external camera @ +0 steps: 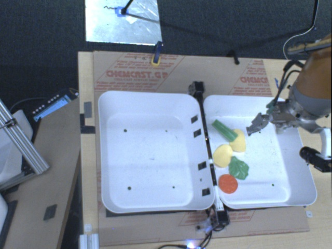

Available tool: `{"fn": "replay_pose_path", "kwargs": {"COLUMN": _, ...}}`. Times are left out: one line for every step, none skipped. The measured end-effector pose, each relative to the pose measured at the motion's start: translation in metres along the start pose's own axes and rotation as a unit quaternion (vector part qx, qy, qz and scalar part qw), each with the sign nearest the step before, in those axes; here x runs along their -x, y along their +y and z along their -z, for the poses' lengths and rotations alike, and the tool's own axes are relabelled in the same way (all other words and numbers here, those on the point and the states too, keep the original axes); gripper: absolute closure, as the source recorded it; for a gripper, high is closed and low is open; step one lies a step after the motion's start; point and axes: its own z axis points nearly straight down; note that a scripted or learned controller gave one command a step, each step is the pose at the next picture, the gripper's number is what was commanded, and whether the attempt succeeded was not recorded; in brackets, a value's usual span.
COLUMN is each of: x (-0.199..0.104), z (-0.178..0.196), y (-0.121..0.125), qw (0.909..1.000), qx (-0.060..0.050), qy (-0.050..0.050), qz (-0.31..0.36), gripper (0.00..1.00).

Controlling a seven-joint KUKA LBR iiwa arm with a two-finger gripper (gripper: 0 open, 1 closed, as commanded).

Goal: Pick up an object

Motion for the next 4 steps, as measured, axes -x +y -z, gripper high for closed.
{"fn": "replay_pose_path", "kwargs": {"x": -0.080, "z": -0.047, "y": 0.064, "qw": 1.0000, "qx": 0.000, "qy": 0.002, "qz": 0.005, "gripper": 0.00}}
{"fn": "replay_pose_path", "kwargs": {"x": -0.074, "z": -0.033, "y": 0.063, "qw": 1.0000, "qx": 0.001, "qy": 0.000, "qz": 0.001, "gripper": 1.00}}
{"fn": "replay_pose_path", "kwargs": {"x": -0.152, "z": 0.043, "y": 0.115, "qw": 1.0000, "qx": 0.006, "qy": 0.001, "qz": 0.005, "gripper": 1.00}}
{"fn": "replay_pose_path", "kwargs": {"x": -0.247, "z": 0.141, "y": 0.085, "qw": 1.0000, "qx": 0.006, "qy": 0.003, "qz": 0.006, "gripper": 1.00}}
